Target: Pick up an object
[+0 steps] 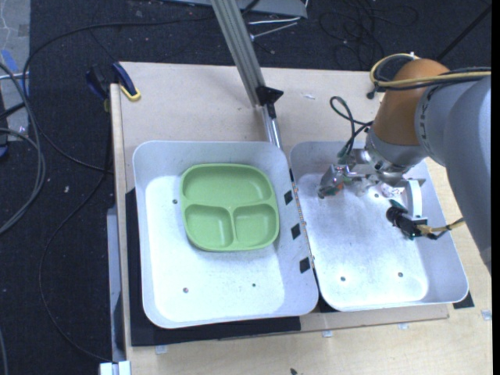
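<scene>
A light green plate (230, 207) with three compartments lies in the left white bin (164, 287), toward its far half. My gripper (334, 183) is low over the far left part of the right white bin (437, 283), close to the bin floor and well to the right of the plate. The grey arm with its orange band (406, 100) comes in from the right and covers the bin's far right corner. I see no object between the gripper's tips at this size.
A slanted metal pole (242, 45) runs from the top of the view down to the gap between the bins. A black part with a yellow cable (406, 223) hangs from the wrist over the right bin. Cables lie on the dark floor to the left.
</scene>
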Controlling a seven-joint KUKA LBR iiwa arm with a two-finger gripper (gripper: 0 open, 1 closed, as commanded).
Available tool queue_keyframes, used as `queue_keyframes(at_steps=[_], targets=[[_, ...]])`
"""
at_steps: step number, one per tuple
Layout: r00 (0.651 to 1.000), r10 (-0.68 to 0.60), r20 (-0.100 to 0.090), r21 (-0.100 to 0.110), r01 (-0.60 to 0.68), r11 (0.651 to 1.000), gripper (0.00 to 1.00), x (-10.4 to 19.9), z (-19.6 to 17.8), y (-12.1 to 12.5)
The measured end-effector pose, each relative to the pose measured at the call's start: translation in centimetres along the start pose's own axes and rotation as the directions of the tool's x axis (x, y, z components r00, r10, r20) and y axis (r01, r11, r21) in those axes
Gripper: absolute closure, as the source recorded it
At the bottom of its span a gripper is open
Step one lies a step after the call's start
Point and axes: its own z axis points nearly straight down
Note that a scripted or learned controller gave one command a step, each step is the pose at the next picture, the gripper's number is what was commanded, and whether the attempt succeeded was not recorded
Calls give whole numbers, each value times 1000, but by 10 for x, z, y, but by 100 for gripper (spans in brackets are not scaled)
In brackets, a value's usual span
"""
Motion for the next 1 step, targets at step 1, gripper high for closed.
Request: queue_keyframes(at_steps=[1], targets=[[1000, 3, 4, -2, -3, 1000, 100, -3, -12, 0]])
